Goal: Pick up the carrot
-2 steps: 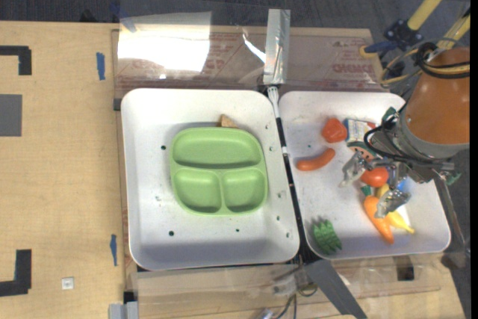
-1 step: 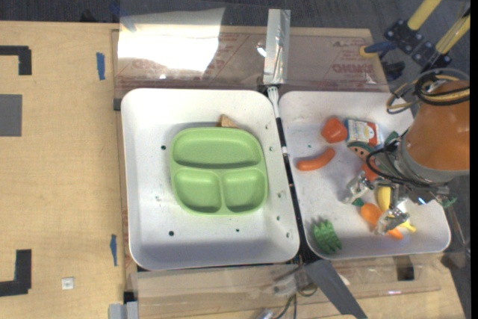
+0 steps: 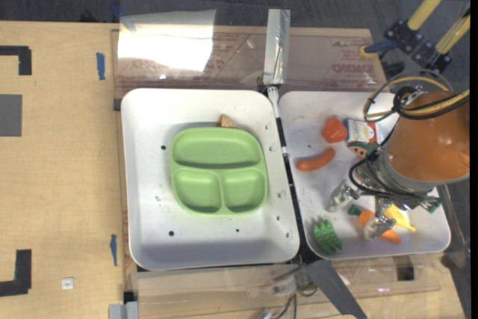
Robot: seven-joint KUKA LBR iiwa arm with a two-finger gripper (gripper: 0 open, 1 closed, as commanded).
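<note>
Carrot (image 3: 391, 237), small, orange plastic, lies near the white right bin's (image 3: 308, 116) front edge beneath the gripper (image 3: 373, 214), whose opening I cannot tell; it should straddle squarely before closing.

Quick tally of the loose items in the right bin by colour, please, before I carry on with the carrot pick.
Orange or red: 4
Green: 1
Yellow: 1
Multicoloured small box: 1
Total: 7; the arm covers part of the right bin.
</note>
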